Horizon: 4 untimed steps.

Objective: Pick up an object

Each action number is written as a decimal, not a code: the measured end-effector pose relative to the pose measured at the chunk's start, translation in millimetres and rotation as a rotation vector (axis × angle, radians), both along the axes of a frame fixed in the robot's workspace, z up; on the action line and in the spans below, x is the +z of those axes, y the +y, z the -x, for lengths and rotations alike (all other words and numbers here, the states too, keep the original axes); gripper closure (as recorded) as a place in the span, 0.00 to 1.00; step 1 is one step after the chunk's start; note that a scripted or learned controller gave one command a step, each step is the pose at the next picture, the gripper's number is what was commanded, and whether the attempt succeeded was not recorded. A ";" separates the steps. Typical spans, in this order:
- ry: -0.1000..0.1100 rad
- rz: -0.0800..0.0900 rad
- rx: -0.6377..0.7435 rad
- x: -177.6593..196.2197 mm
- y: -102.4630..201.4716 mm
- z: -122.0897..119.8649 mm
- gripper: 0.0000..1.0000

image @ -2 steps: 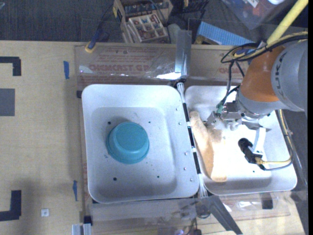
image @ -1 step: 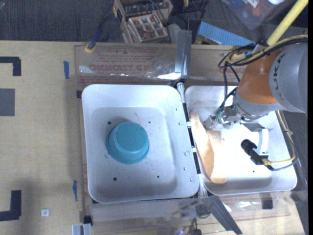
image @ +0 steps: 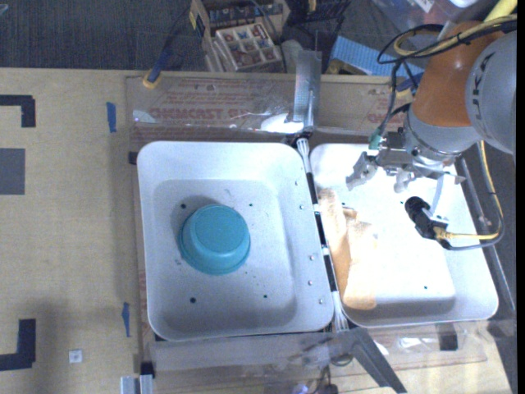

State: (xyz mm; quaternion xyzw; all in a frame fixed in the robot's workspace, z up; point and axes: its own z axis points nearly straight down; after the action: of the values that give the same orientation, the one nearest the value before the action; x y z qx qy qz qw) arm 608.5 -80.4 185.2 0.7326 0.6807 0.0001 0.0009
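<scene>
A teal bowl point(image: 215, 238) lies upside down on the floor of the left bin point(image: 156, 171), left of its middle. My gripper point(image: 381, 176) hangs over the far part of the right bin point(image: 472, 302), well to the right of the bowl. Its two grey fingers point(image: 359, 173) are spread apart, and only white bin floor shows between them. The grey arm with its orange band point(image: 447, 80) comes in from the upper right.
A brownish-orange stain point(image: 351, 257) runs along the right bin's left side. A black plug on a yellow cable point(image: 420, 214) hangs just below the gripper. The ridge between the bins point(image: 316, 220) separates gripper and bowl. Boxes and clutter stand behind the bench.
</scene>
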 end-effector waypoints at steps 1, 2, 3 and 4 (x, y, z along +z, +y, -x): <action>-0.001 0.000 -0.074 29.1 -1.5 18.7 0.00; -0.006 0.000 0.160 -90.2 -24.6 19.4 0.00; -0.014 0.005 0.300 -92.5 -19.4 2.5 0.00; -0.020 0.003 0.296 -81.3 -19.7 1.1 1.00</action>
State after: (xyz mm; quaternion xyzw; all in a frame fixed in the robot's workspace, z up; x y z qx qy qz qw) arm 607.4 -100.1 103.8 0.6242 0.7812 0.0064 0.0087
